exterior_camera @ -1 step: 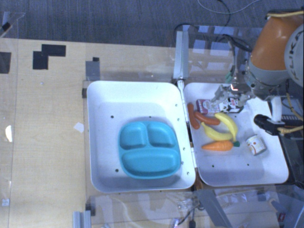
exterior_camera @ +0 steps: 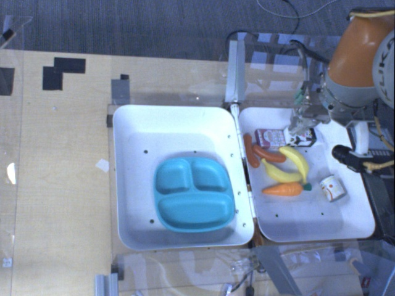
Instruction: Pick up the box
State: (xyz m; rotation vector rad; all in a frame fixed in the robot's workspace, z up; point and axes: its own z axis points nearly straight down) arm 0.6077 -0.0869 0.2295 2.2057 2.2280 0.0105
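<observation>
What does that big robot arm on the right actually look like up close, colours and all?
The arm is thick and rounded, with a broad orange band above a grey wrist section. Part of a dark lettering mark shows at its right edge. Below the wrist sits a small metallic gripper of silver and dark parts, with a touch of green on it. Thin dark cables run along behind it.

Fixed overhead slant onto both bins (exterior_camera: 179, 119)

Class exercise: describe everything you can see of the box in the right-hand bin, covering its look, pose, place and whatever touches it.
The box is small and flat, seemingly cardboard, with a dark red and white printed face. It lies near the back of the right bin, partly under the banana and beside the sausages. The gripper hovers close at its right edge; contact is unclear.
</observation>
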